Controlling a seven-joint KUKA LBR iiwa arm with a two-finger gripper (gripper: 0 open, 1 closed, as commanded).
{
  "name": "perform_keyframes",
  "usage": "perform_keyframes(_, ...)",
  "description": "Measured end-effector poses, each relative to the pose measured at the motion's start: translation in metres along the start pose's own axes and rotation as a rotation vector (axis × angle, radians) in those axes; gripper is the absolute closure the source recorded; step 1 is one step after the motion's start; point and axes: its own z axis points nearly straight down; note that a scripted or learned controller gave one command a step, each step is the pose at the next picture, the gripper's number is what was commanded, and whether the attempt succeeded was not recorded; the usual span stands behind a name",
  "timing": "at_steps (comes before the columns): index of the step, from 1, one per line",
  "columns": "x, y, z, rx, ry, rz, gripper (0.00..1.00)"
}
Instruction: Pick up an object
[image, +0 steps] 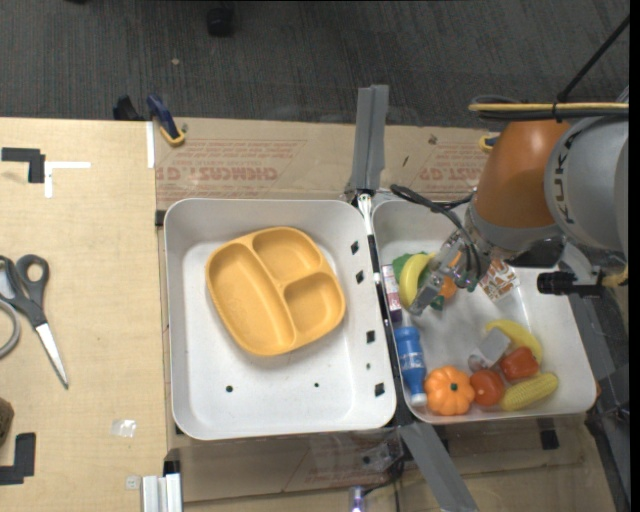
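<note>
- My gripper (443, 283) hangs low in the right bin (570, 395), near its upper-left corner. I cannot tell how my jaws stand, nor whether anything sits between them.
- Just at my nine o'clock, touching or nearly so, lies a green-and-yellow toy fruit (410, 272); it is the nearest candidate for the pick.
- At my three o'clock sits a small white packet with red print (499, 282), close beside me.
- Toward five o'clock, well apart, lie a banana (515, 335), a red pepper (519, 363), a tomato (487, 386), an ear of corn (530, 391) and a small pumpkin (449, 391).
- A blue bottle (408, 353) lies along the bin's left wall at my seven o'clock.
- I judge I am at the descent-and-grasp step; nothing is visibly lifted.
- Next I would need to settle over one item, close squarely on it, then rise straight up clear of the neighbours.
- The left bin (190, 400) at nine o'clock bears a yellow divided plate (275, 290).
</note>
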Motion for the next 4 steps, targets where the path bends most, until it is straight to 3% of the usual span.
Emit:
perform_keyframes(1,-0.011,0.006,0.000,0.000,0.000,0.246,0.00)
perform_keyframes(2,-0.035,0.020,-0.001,0.001,0.001,0.277,0.00)
perform_keyframes(3,0.006,-0.015,0.000,0.002,0.002,0.391,0.00)
perform_keyframes(4,0.005,-0.014,-0.009,0.002,0.000,0.388,1.00)
